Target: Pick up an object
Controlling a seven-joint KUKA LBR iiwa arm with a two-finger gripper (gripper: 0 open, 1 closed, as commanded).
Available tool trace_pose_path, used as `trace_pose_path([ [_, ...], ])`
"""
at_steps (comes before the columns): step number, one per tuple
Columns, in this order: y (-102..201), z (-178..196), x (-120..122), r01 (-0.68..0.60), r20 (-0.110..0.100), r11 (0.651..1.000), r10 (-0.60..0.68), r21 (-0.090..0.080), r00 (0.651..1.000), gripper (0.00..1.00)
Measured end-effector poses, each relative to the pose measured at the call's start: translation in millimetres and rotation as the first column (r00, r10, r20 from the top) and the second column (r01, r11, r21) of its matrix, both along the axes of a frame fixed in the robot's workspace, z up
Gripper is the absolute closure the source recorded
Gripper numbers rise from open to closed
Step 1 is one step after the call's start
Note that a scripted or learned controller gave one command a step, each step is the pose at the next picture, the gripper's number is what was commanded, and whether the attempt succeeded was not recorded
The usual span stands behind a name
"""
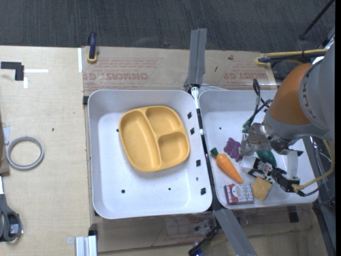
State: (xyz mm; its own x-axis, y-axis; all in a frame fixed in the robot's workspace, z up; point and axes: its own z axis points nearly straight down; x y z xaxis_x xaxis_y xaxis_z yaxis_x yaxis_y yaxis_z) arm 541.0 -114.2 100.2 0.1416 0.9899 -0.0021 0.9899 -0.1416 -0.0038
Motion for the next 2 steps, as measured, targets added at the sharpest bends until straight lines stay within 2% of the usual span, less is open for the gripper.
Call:
trace_pose_path([
  [1, 0, 9, 0, -0.002, -0.001, 1.0, 0.002, -0.001, 1.0, 1.0],
  [2, 16, 232, -41, -0.272, 0.004, 0.962, 0.272, -0.001, 0.962, 1.0],
])
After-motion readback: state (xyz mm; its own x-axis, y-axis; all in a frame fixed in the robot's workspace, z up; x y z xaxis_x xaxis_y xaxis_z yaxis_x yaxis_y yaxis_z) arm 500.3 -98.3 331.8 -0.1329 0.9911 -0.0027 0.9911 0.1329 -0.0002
